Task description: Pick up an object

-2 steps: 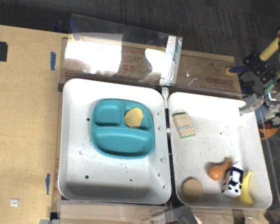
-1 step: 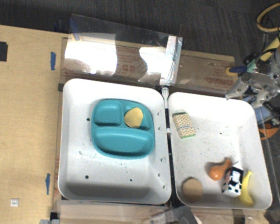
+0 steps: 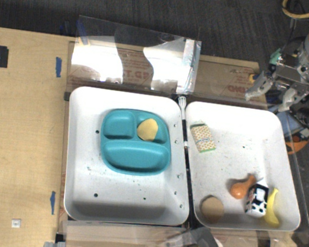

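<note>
Right bin (image 3: 283,157): wafer (image 3: 203,137) at 11 o'clock, banana (image 3: 272,208), brown ball (image 3: 212,207) at 6. Pincer (image 3: 270,83) parked outside at 1 o'clock; state cannot tell. Best target: the isolated wafer, approached vertically.

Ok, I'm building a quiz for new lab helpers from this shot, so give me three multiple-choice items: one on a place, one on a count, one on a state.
1. Where does the yellow lemon-like piece lie?
A. In the teal divided plate, in its upper right compartment
B. On the floor of the right bin
C. On the bench outside both bins

2. How many things lie in the right bin?
A. One
B. Four to five
C. Nine

3. How does the gripper stand to the bins?
A. Pressed into the left bin
B. Resting on the teal plate
C. Beyond the right bin's far right corner, over none of the things

Answers: 1 A, it sits in the plate's upper right section. 2 B, a patterned packet, a round brown piece, an orange piece and a black, white and yellow toy cluster. 3 C, it is at the view's upper right.
</note>
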Tool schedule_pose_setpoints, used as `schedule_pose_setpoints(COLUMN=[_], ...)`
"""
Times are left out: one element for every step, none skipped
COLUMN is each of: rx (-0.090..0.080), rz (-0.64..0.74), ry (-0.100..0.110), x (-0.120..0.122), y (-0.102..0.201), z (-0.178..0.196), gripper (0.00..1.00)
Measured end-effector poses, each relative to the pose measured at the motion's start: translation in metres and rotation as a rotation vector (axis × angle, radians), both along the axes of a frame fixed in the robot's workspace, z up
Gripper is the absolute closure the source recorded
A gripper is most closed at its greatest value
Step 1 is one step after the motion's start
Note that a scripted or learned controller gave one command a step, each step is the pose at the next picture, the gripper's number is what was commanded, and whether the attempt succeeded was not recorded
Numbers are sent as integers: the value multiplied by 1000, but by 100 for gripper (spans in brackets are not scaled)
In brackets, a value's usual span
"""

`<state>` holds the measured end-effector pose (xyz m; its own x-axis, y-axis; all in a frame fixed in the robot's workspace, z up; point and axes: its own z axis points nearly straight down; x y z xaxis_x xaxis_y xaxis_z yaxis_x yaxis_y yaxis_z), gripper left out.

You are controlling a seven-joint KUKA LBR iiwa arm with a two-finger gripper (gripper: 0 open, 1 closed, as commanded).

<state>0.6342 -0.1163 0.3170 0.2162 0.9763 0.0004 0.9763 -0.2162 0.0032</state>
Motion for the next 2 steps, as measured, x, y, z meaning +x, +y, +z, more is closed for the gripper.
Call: schedule_pose_setpoints(rx=[0,1], rz=[-265,-219], ry=[21,9], x=[-39,-104], y=[-48,-68], z=[-147,-224], gripper=[0,0])
